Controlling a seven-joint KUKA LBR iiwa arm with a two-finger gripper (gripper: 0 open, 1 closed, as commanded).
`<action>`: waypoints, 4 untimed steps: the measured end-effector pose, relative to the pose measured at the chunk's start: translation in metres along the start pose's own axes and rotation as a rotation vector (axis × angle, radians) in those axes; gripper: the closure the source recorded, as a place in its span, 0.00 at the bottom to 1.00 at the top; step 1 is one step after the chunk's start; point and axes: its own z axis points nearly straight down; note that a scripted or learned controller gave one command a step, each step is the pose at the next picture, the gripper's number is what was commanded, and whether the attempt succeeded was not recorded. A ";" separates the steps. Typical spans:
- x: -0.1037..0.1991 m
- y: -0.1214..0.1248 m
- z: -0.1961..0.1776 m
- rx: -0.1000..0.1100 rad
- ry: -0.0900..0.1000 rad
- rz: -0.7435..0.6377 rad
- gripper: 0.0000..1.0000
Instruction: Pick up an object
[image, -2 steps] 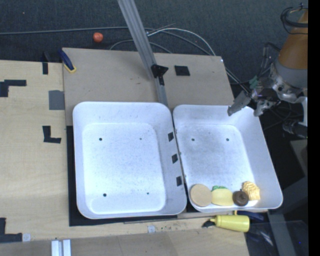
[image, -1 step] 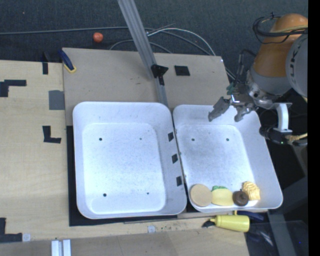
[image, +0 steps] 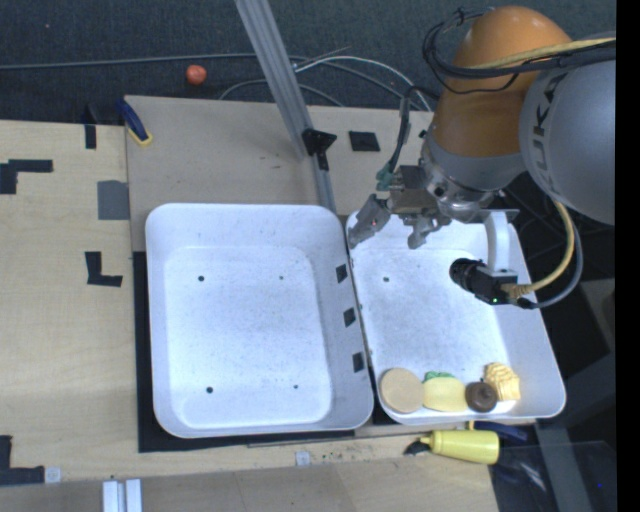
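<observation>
Above the far end of the right bin, the claw hangs from the grey arm with its orange band. Its two fingers are spread apart, pointing down and toward the left, and nothing sits between them. One fingertip lies over the bin's far-left corner, close to the seam between the two bins; the other is over the bin floor just inside the far wall. A black fitting with a small green light hangs below the wrist over the right bin, with a yellow cable looping off it.

Along the near wall of the right bin, well apart from the claw, a row of small things lies bunched together: a round tan disc at the left, a pale yellow lump touching it with a bit of green behind it, a dark brown round piece, and a yellow ridged piece at the right end.

To the left, the left bin shows a speckled white floor. Just outside the right bin's near edge, on the surface, lies a yellow and black tool. A metal pole slants across the far side of the surface, and a small orange ball rests on the dark ground beyond it.
</observation>
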 end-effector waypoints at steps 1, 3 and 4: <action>-0.086 0.001 0.032 0.005 -0.004 0.011 0.00; -0.107 0.075 0.076 0.005 -0.001 0.003 0.00; -0.108 0.076 0.065 0.003 -0.002 0.005 1.00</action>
